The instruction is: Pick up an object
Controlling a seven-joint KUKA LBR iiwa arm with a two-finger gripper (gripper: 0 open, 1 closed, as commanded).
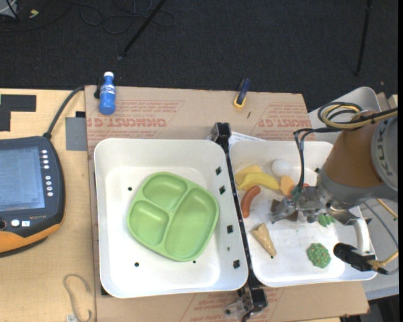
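Note:
The right bin [282, 280] holds toy food: a yellow banana [254, 176], a white egg [281, 166], an orange piece [287, 184], a red sausage [250, 199], a tan cone-shaped wedge [264, 239] and a green broccoli [318, 254]. My gripper [287, 208] hangs low over the middle of this bin, just below the orange piece and right of the sausage. Its dark fingers point left, and the arm's orange band [349, 156] is above it to the right.
The left bin [114, 247] holds a green divided plate [172, 215]. A black clamp strip [230, 200] runs between the bins. A teach pendant [20, 186] lies at far left. A blue bottle [107, 94] and a yellow-handled tool [241, 94] sit on the cardboard behind.

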